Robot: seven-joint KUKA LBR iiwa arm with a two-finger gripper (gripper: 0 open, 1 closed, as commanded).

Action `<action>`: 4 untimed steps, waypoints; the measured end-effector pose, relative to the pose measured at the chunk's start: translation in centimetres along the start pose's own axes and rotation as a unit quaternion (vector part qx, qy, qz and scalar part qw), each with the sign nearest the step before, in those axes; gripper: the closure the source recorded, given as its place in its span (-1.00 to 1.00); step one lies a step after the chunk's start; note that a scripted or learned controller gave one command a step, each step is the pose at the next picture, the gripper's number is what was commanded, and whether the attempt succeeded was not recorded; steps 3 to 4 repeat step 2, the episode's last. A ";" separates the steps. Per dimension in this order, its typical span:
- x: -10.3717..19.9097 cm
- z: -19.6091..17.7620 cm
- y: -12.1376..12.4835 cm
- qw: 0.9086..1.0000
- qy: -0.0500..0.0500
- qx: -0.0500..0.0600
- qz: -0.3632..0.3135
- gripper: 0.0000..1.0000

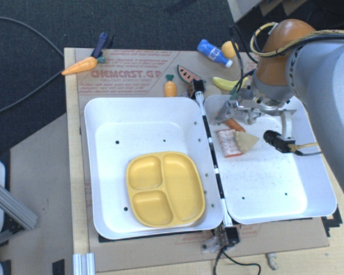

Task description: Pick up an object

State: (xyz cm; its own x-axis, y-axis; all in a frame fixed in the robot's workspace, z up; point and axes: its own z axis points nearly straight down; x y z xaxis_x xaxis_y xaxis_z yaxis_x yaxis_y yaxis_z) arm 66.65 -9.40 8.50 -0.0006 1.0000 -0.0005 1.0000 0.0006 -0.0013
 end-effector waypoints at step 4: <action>3.3 -10.1 -6.3 1.000 0.001 -0.001 0.000 1.00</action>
